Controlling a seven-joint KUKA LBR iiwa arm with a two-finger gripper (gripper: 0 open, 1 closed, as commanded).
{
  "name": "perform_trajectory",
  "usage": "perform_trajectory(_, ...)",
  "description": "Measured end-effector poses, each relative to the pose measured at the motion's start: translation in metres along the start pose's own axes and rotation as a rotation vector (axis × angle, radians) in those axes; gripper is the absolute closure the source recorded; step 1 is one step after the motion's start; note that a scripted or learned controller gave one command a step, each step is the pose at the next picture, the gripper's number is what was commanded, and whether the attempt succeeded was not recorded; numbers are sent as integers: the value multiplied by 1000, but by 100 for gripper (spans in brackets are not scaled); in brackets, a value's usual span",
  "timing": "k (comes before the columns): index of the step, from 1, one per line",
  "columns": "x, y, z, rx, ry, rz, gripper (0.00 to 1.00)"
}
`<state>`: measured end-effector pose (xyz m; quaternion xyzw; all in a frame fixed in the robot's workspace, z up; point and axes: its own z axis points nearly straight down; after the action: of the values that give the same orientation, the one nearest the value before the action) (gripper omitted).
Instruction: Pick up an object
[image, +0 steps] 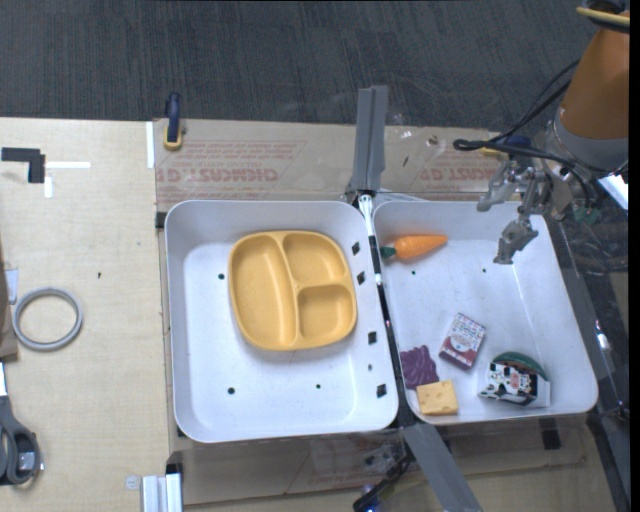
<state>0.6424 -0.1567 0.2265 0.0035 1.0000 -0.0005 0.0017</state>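
Note:
The right bin (560, 300) holds an orange carrot (415, 246) at its far left. Nearer the front lie a small red and white box (462, 340), a purple piece (418, 365), a yellow cheese slice (437, 398) and a black, white and green packet (515, 380). My gripper (500, 228) hangs over the bin's far right corner, to the right of the carrot and apart from it. It is open, with nothing between its fingers.
The left bin (200, 380) holds a yellow divided plate (293, 289). A grey divider bar (370, 140) runs between the bins at the back. On the bench to the left lie a tape roll (45, 318) and scissors (15, 450).

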Motion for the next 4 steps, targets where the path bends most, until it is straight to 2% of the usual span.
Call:
perform_trajectory(1, 22, 37, 118, 0, 1, 255, 0)
perform_trajectory(2, -1, 44, 136, 5, 17, 571, 0)
perform_trajectory(3, -8, 52, 126, 3, 2, 1186, 0)
perform_trajectory(4, -15, 42, 135, 6, 5, 1595, 0)
